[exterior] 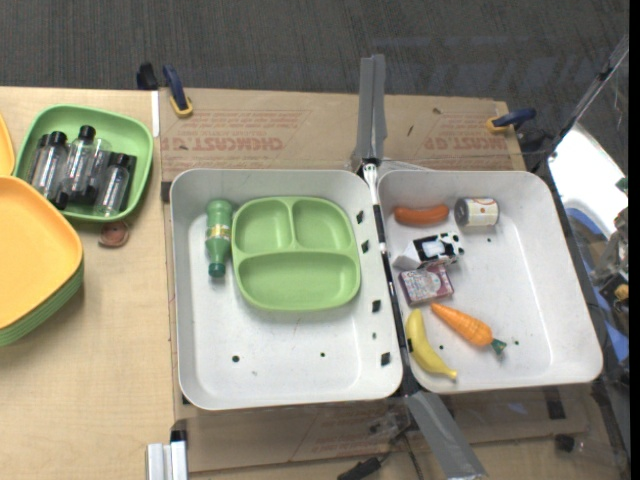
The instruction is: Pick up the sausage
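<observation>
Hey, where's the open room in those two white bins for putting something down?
Left bin: the whole strip in front of the green plate is bare. Right bin: the right half, beyond the can and carrot, is bare. Its left side is crowded: sausage, packet, banana.

- My way down to the sausage (pixel 421 213) is open from above; it lies near the far wall of the right bin (pixel 560 298).
- The small can (pixel 477 211) sits just beside its right end, so that side is tight.
- The black-and-white toy (pixel 440 248) lies near its front side, apart from it, I think.
- The right half of this bin's floor is bare, a broad lane.
- The carrot (pixel 466 325), banana (pixel 428 347) and packet (pixel 426 285) crowd the near left part.
</observation>
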